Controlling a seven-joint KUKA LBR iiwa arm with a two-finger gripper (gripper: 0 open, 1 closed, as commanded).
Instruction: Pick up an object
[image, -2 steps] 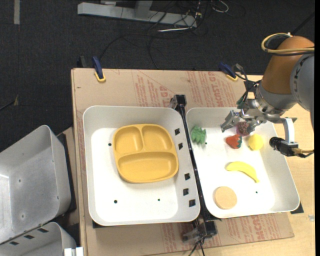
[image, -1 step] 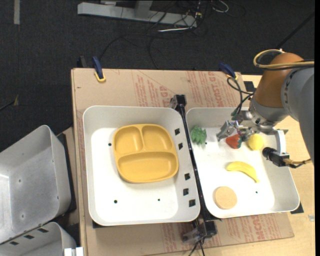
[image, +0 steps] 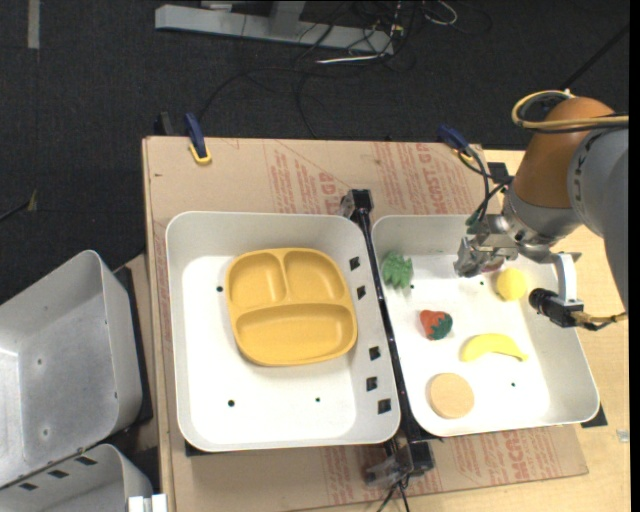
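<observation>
The gripper (image: 478, 262) hangs low over the upper part of the right bin (image: 570, 392), just left of a yellow lemon (image: 511, 285); whether it is spread or closed I cannot tell. Below it the banana (image: 492, 347) lies with its long axis roughly left-right, ends curving downward. Nearby sit a strawberry (image: 435, 324), a green leafy toy (image: 397, 270) and a tan disc (image: 451, 394). A yellow divided plate (image: 292, 305) fills the left bin (image: 200, 400).

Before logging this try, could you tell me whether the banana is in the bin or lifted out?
In: the banana lies on the right bin's floor.
</observation>
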